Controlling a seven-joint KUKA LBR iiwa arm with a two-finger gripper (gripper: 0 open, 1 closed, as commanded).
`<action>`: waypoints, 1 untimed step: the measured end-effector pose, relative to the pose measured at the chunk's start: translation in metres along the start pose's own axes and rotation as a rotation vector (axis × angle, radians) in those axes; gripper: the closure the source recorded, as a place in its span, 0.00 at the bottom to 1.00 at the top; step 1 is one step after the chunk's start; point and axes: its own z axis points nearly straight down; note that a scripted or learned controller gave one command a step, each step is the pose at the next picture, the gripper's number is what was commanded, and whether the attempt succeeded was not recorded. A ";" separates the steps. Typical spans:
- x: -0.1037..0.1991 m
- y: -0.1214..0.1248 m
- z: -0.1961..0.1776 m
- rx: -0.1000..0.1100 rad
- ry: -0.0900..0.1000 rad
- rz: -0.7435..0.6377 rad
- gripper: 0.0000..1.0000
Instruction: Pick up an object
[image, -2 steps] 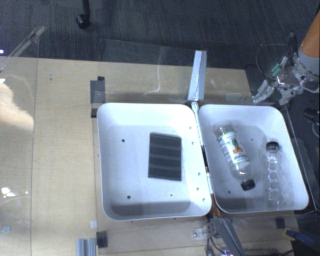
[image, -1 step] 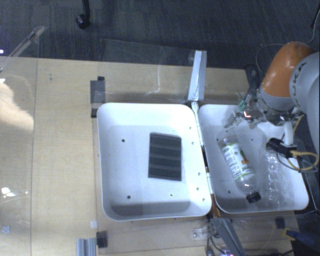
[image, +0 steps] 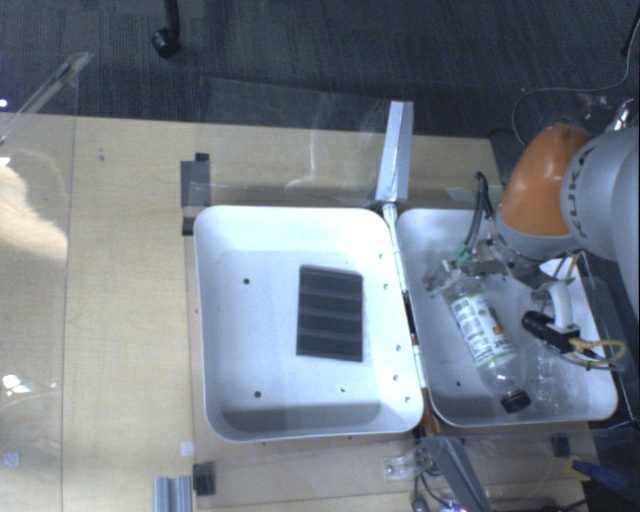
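A clear plastic bottle with a white label lies in the right bin, its black cap pointing toward the front edge. My gripper hangs low over the back left part of that bin, right at the bottle's base end. Whether it touches the bottle is unclear from this view. A dark ridged rectangular pad lies flat in the middle of the left bin.
The grey arm with its orange band reaches in over the right bin's back right corner. A metal upright strip stands behind the gap between the bins. Wooden bench surface surrounds both bins.
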 end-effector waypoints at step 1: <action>0.000 0.003 -0.013 -0.009 -0.002 -0.002 1.00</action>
